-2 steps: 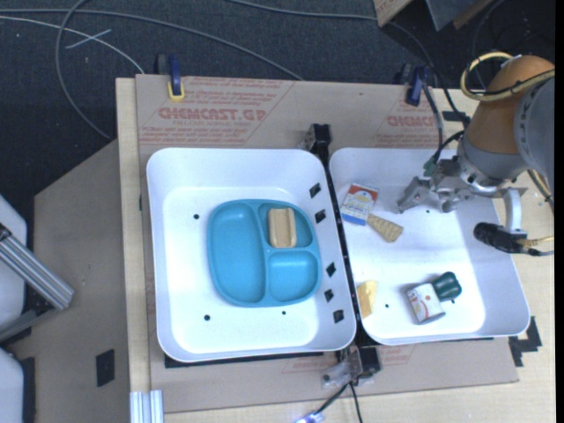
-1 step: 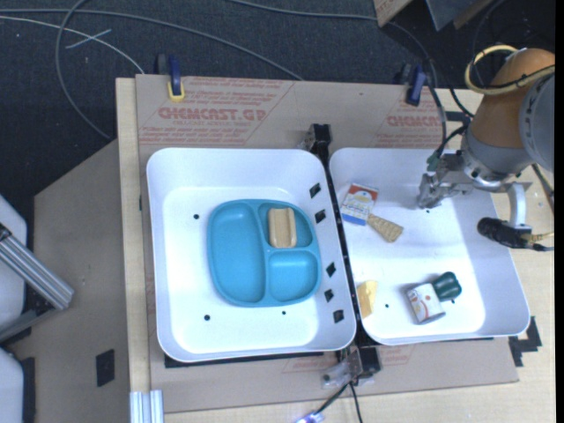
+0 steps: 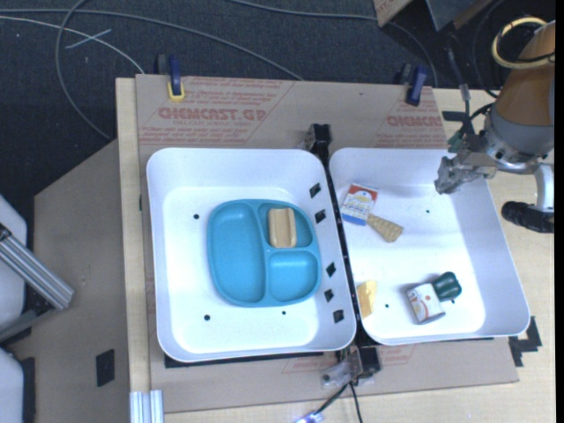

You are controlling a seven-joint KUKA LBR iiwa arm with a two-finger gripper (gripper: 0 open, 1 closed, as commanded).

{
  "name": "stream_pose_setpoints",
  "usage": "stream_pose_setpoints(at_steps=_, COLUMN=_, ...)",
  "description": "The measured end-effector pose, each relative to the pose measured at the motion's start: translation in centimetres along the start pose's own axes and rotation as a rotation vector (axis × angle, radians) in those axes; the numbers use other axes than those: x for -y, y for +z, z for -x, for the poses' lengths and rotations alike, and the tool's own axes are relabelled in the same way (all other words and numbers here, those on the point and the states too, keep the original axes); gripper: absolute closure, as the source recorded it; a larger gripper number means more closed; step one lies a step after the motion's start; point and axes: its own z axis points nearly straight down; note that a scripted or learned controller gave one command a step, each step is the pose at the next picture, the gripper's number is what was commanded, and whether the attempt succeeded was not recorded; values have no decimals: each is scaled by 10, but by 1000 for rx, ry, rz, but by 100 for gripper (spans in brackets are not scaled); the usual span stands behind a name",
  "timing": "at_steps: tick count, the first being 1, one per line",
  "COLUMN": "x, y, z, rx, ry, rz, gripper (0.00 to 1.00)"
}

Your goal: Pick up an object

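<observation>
The gripper (image 3: 451, 176) hangs over the upper right corner of the right bin (image 3: 493, 236), with nothing between its fingers that can be seen; whether they are spread or pressed together I cannot tell at this angle and size.

4 loose things lie in that bin. Nearest the gripper is a small red-and-white carton (image 3: 359, 204) by the bin's left wall, with a tan wedge (image 3: 385, 228) touching its lower corner. Farther down are a yellow block (image 3: 366, 297) at the left wall and a small white box (image 3: 425, 304) with a dark green cap-like piece (image 3: 448, 285) right against it.

The left bin (image 3: 176, 236) holds a blue divided plate (image 3: 262, 252) with a tan block (image 3: 282, 227) in its upper right compartment.

The carton looks the likeliest target (light, stiff, flat-sided). It would probably slide on the smooth bin floor, so a grip across its 2 short edges seems safest. The wedge leaning on it could be dragged along.
</observation>
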Motion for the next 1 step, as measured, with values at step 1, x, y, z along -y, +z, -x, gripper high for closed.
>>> stream_pose_setpoints(at_steps=1, x=-2, y=-52, z=0, rx=1, ry=-1, rz=2, gripper=100)
